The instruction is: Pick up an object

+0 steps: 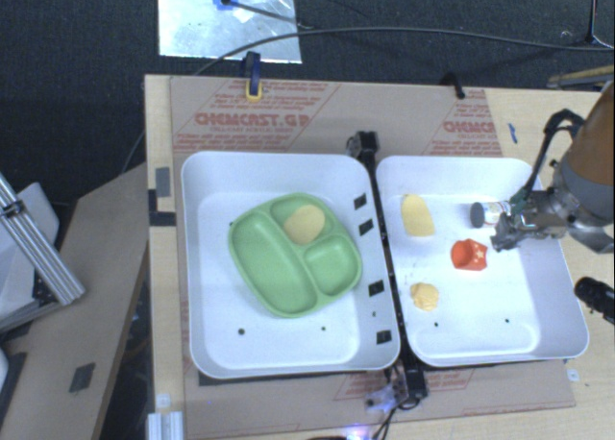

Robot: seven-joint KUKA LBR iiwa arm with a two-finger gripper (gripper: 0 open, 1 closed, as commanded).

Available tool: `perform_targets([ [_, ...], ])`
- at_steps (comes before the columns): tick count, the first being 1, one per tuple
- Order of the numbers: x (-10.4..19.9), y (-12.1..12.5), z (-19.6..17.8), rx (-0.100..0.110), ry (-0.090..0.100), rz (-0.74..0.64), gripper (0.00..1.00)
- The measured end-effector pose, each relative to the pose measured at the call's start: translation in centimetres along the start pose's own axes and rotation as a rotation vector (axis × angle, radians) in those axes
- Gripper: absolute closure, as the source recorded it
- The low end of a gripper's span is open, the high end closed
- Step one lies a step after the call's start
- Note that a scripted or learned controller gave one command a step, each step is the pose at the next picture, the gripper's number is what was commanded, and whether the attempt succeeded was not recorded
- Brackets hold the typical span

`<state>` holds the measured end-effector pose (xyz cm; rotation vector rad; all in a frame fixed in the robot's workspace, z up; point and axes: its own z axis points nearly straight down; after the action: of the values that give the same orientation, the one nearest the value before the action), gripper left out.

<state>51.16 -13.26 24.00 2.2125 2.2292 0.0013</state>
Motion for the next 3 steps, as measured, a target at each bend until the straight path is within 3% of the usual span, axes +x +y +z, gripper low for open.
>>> perform_targets([
  [1,5.4,-0.9,-0.3,0.000,0.002,-0.002,1.00],
  [3,15.7,0.2,-1.1,-0.002,0.001,-0.002,1.00],
])
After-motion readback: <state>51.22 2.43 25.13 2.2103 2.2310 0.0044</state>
